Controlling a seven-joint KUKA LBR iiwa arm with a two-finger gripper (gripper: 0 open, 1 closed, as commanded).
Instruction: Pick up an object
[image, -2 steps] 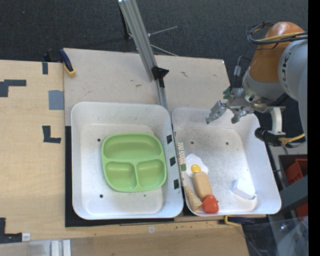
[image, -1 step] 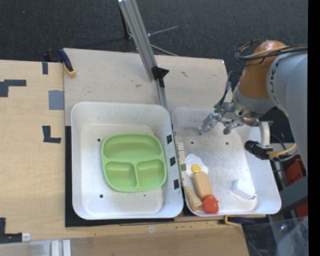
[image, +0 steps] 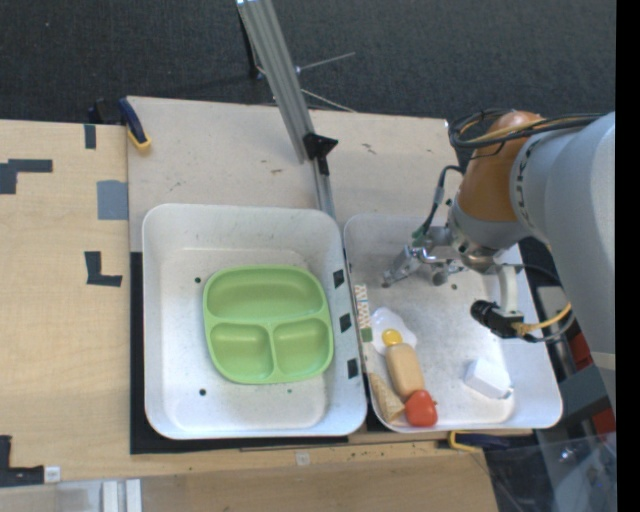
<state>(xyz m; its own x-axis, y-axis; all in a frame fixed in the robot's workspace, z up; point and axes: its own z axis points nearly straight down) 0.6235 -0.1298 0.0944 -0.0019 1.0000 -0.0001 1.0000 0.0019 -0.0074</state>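
Gripper (image: 432, 254) is hovering, fingers' state unclear, at the right bin's (image: 530, 405) far side; toy hotdog (image: 404, 367) is lying nearer, lengthwise near-to-far.

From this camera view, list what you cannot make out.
- Gripper: too small and blurred to tell whether it grips anything.
- Toy at the right bin's near wall: its lower end is covered by a red piece.
- Arm's base: cut off by the right edge.
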